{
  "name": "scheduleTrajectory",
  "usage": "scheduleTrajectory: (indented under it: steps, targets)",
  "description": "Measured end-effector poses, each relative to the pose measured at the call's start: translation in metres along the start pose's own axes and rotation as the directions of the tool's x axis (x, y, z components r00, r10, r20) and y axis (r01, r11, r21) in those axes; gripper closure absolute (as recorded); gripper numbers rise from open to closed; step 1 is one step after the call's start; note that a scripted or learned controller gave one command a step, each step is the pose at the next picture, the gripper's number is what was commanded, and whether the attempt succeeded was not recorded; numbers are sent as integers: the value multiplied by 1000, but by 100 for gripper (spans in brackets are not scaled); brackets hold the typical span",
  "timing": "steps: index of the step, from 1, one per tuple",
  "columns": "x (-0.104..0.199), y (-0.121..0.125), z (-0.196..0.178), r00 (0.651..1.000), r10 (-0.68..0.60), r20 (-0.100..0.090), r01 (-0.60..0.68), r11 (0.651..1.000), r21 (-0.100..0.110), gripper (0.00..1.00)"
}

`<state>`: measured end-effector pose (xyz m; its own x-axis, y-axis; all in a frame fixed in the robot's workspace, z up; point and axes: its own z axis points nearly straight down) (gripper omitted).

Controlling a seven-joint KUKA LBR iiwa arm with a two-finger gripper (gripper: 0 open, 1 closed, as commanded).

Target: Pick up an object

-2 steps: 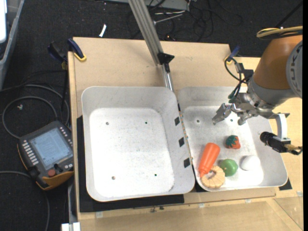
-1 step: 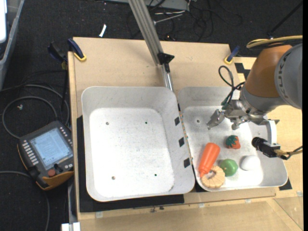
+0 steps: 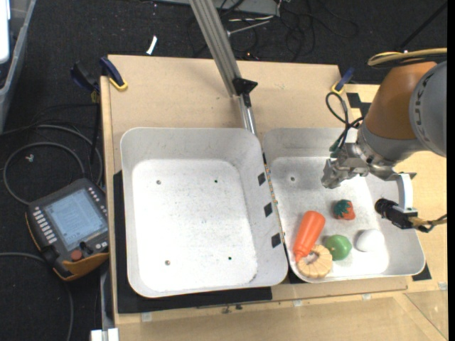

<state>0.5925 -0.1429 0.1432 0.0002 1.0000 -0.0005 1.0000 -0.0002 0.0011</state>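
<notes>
The arm leans in from the right over the right-hand bin (image 3: 284, 144), its pincer (image 3: 333, 178) hanging low above the bin's bare upper floor; from here I cannot tell how wide the pincer is set, and nothing shows in its grip. The pickable things all crowd the near end of that bin, well apart from the pincer: an orange carrot (image 3: 308, 233) lying at a slant, a round tan piece (image 3: 315, 262) touching its lower tip, a green ball (image 3: 338, 246) just beside that, a white ball (image 3: 368, 241) further right, and a small red and green piece (image 3: 344, 209) standing alone above them, nearest the pincer. The left bin (image 3: 128, 162) lies alongside. A slanted metal pole (image 3: 217, 38) crosses the table (image 3: 178, 91) above the bins, and a handheld control pendant (image 3: 69, 222) lies on the floor to the left.
</notes>
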Motion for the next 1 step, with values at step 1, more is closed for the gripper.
scheduleTrajectory:
  steps: [1]
  targets:
    - [3, -4, -62, 1000, -3, 1, 3, 1000, -5, 100]
